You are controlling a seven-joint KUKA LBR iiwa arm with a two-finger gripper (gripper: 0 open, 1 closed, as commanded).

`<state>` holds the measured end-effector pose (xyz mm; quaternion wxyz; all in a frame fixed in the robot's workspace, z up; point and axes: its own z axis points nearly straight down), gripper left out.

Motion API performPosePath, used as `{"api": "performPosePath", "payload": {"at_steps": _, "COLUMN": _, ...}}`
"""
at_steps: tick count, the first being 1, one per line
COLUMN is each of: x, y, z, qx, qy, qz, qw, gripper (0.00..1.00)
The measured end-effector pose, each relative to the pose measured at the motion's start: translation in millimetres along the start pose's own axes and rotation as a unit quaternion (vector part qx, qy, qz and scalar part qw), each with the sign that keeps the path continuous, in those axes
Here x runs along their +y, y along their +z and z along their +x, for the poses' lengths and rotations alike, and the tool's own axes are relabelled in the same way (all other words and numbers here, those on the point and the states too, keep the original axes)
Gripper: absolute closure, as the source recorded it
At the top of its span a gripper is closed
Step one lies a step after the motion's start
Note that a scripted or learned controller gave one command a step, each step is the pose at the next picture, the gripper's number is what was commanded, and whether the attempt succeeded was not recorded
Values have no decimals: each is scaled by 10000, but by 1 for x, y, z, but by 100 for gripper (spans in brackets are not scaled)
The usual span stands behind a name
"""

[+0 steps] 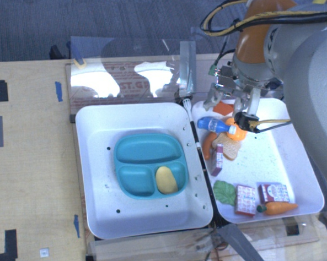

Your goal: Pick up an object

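grey-armed tool [235, 107] hangs over the right bin [298, 163], just above a blue bottle [213, 124]; its opening cannot be told.

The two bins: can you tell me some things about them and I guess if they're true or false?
1. A yellow potato lies in the blue tray. True.
2. The blue tray sits in the right bin. False: it sits in the left bin.
3. A carrot lies near the front of the right bin. True.
4. The green leaf lies on the blue tray. False: it lies in the right bin, by its left wall.
5. The arm reaches over the left bin. False: it is over the right bin's far end, above a blue bottle.
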<state>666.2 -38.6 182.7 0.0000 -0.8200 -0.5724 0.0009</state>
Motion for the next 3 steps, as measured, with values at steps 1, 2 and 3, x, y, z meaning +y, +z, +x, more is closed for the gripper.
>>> {"api": "performPosePath", "payload": {"at_steps": 1, "x": -63, "y": -44, "z": -47, "qx": 10, "qy": -37, "qz": -11, "qw": 10000, "gripper": 100}}
{"api": "performPosePath", "payload": {"at_steps": 2, "x": -76, "y": -25, "z": -49, "qx": 3, "qy": -297, "qz": 17, "qw": 9996, "gripper": 100}}
{"api": "performPosePath", "payload": {"at_steps": 3, "x": -70, "y": -1, "z": 1, "qx": 6, "qy": -1242, "qz": 12, "qw": 9923, "gripper": 100}}
